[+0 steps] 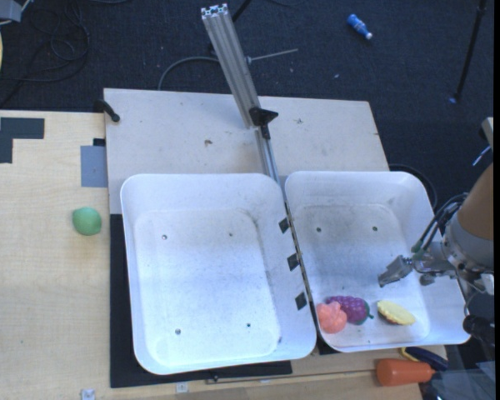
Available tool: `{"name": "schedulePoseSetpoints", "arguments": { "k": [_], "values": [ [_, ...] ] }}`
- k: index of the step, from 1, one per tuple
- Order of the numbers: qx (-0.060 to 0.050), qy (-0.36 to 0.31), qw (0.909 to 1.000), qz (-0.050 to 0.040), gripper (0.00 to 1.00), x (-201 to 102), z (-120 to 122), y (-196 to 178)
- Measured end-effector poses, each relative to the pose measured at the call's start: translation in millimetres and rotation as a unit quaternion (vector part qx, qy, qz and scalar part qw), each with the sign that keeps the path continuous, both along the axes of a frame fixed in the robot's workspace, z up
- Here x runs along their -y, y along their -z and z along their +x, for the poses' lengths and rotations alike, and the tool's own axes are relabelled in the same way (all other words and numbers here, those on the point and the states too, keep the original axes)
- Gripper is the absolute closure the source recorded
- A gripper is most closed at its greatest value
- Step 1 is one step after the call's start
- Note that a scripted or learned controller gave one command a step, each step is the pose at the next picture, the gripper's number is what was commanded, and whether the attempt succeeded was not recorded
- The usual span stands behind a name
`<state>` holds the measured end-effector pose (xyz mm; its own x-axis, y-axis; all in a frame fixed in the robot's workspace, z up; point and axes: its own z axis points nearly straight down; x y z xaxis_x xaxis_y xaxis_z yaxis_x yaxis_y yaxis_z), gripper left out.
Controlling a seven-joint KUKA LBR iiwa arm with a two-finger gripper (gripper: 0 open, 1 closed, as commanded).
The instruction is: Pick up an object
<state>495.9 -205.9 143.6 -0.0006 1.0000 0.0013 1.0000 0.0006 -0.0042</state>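
Observation:
Three small objects lie along the front of the right bin [358,198]: a pink-orange lumpy toy [331,317], a purple bunch of grapes [351,307] touching it, and a yellow piece [396,313] a little to the right. My gripper [407,277] hangs over the right part of this bin, just above and behind the yellow piece. It stands open with nothing between its fingers [392,272]. The grey arm comes in from the right edge.
The left bin [142,198] sits beside the right one, with black clips along the shared wall. A green ball [87,221] rests on the wooden table at far left. An orange object [404,372] lies outside the right bin's front rim. A slanted metal bar [237,65] rises behind the bins.

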Motion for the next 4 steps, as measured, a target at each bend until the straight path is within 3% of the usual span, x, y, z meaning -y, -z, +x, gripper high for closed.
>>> {"name": "schedulePoseSetpoints", "arguments": {
  "k": [1,3,4],
  "values": [
    [0.002,0.001,1.0000,-0.0006,1.00,1.2,0.5,-12.0],
    [0.004,0.000,1.0000,-0.0012,1.00,-7.6,12.3,-131.3],
    [0.003,0.000,1.0000,-0.0009,1.00,-7.4,12.5,-149.3]
  ]
}}
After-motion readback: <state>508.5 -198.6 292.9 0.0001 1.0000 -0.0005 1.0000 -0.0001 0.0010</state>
